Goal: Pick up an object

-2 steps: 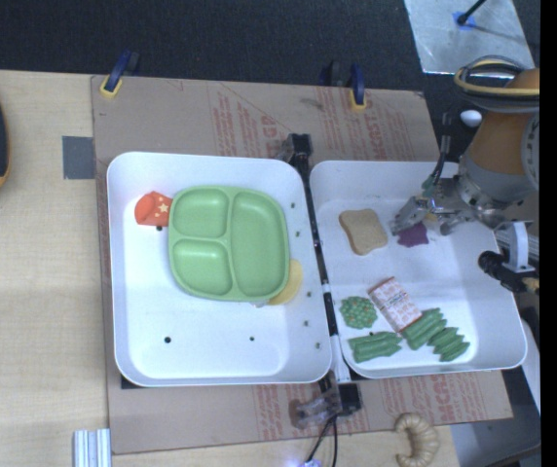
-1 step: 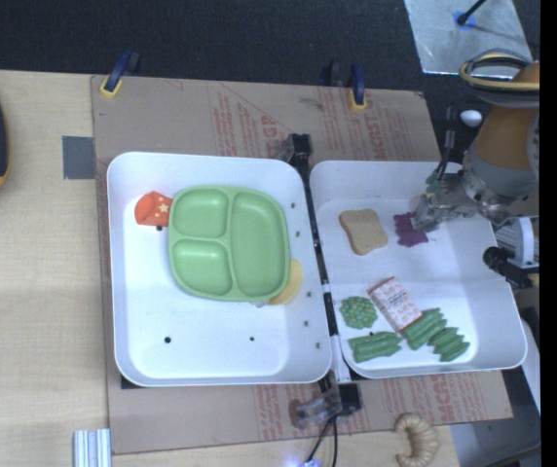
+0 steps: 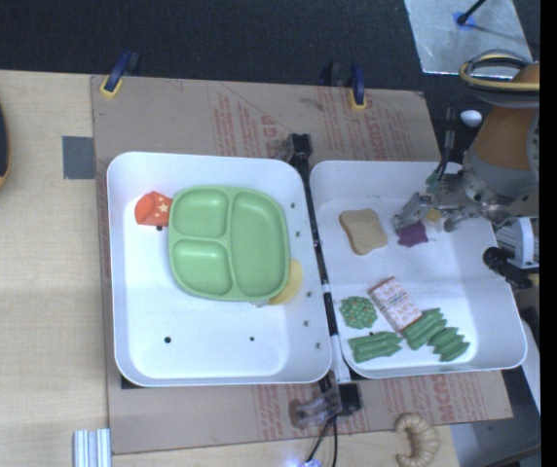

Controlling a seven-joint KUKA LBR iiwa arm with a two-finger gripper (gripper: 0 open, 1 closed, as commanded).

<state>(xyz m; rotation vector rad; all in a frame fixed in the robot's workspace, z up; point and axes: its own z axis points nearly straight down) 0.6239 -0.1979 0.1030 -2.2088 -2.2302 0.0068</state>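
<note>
My gripper (image 3: 430, 216) hangs low over the upper part of the right bin (image 3: 493, 305), its two fingers spread open with nothing between them. A small purple object (image 3: 412, 233) lies on the bin floor just below the left fingertip, beside it rather than in the grip. Left of that lies a tan bread slice (image 3: 362, 230). Lower in the same bin are a green broccoli piece (image 3: 358, 311), a red-and-white snack packet (image 3: 395, 303) and green bean pods (image 3: 438, 334).
The left bin (image 3: 142, 339) holds a green divided plate (image 3: 230, 243), a red object (image 3: 152, 208) at its upper left and a yellow piece (image 3: 289, 282) peeking from under its right edge. A tan curled item (image 3: 417, 438) lies on the bench below the bins.
</note>
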